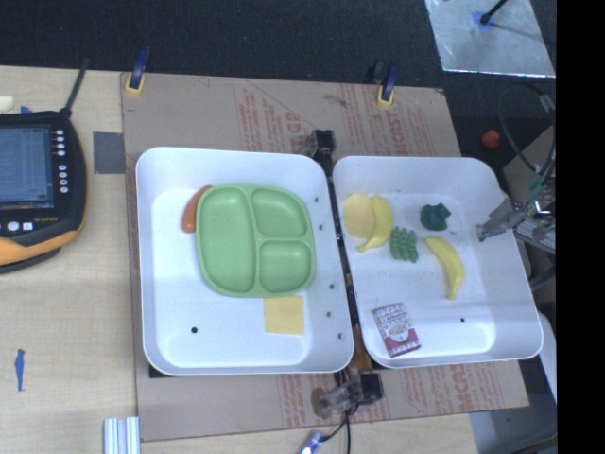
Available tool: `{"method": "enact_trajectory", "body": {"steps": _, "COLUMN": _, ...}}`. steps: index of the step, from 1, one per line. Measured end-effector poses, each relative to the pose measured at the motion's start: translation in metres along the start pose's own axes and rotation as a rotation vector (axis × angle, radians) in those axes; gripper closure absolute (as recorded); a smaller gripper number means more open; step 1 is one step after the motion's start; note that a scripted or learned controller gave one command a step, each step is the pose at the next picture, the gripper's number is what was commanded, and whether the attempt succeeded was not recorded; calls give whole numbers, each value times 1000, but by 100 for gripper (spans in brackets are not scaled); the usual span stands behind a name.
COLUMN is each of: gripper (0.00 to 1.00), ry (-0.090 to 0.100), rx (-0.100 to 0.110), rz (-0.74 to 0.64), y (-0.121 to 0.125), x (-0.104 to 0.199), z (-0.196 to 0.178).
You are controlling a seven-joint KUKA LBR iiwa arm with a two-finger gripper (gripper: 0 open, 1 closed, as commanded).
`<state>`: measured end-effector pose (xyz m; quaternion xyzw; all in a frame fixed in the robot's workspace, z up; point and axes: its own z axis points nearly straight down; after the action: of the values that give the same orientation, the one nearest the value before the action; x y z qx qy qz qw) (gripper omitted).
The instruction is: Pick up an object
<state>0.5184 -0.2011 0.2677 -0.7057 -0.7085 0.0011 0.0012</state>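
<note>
Bench [66, 348], cardboard sheet [284, 112], two white bins [161, 348], perhaps a pendant [33, 187]

No legible text; red packet [395, 327] print, cardboard [284, 121] lettering too blurred.

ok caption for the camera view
Gripper at the right bin's edge, near a banana; green tray in the left bin.

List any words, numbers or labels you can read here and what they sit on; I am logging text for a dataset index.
None can be read.
Red and white packet in the right bin: printed, too small and blurred.
Cardboard sheet under the bins: rows of reddish print, too faint.
Handheld controller at the left: lit screen, blurred.
</note>
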Motion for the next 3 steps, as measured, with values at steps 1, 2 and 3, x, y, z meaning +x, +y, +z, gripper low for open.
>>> {"method": "enact_trajectory", "body": {"steps": 1, "gripper": 0, "ry": 0, "rx": 2, "rz": -3, "y": 36, "x": 1, "z": 107}}
{"method": "enact_trajectory", "body": {"steps": 2, "gripper": 0, "ry": -4, "rx": -9, "rz": -1, "y": 86, "x": 22, "z": 172}}
{"method": "enact_trajectory", "body": {"steps": 3, "gripper": 0, "ry": -2, "rx": -6, "rz": 0, "y": 52, "x": -12, "z": 172}}
